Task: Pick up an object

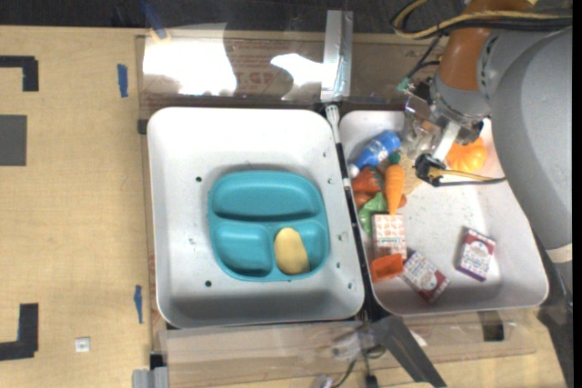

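Observation:
My gripper [418, 137] hangs over the far part of the right bin [518, 286], reaching in from the right. Just to its left lies a blue bottle [377, 147], and an orange carrot [395, 184] stands out below it. An orange piece [469, 156] sits to the gripper's right. Red [366, 181] and green [372, 205] toys crowd the bin's left wall. Nearer the front lie a patterned box [389, 232], a red-orange piece [386, 266], a small checked box [425, 275] and a maroon packet [476, 253].
The left bin [173, 150] holds a teal divided tray [264, 195] with a yellow potato-like thing [291, 250] in its front right compartment. A metal divider [336, 59] and clear sheet stand behind the bins. The grey arm covers the right bin's far right corner.

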Available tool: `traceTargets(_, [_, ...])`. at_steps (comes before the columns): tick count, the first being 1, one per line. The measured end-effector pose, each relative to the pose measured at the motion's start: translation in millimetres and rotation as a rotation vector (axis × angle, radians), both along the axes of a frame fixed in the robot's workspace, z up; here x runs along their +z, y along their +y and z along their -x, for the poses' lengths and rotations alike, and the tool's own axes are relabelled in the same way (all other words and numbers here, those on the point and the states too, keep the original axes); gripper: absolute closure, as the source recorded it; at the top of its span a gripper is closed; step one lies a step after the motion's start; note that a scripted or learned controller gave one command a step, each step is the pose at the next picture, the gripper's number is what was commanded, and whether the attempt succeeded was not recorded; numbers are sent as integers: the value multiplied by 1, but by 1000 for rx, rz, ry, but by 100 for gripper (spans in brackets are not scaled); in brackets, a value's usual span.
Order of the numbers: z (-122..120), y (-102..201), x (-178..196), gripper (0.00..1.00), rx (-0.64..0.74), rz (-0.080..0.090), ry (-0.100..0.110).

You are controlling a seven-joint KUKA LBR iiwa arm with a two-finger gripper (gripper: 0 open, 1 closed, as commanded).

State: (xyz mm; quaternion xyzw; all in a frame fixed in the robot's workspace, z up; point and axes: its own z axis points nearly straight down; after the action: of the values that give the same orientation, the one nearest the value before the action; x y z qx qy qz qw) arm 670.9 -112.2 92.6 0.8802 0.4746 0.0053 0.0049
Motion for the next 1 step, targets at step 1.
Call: traceTargets(1, [-1, -60, -5, 100, -259, -22, 12])
